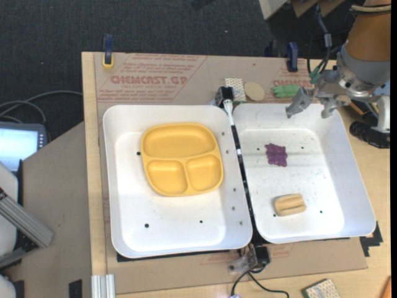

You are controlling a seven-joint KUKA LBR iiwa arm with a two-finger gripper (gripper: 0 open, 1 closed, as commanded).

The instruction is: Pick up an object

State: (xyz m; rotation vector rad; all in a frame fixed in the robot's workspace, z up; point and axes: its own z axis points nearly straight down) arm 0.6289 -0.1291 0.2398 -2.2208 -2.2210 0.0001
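On the brown bench board [155, 79] over dark carpet, the gripper [313, 102] hovers at two o'clock, fingers spread, holding nothing; the right bin [347, 185] holds a purple piece [276, 154] and a tan roll [289, 204]; the left bin [124, 216] holds a yellow tray [182, 159].

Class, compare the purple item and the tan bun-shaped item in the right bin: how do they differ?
The purple item is dark, flat and ragged-edged; the tan bun-shaped item is pale, rounded and smooth. The purple item lies nearer the bin's far end, the tan one nearer the near edge. Both rest loose in the right bin, apart from the gripper.
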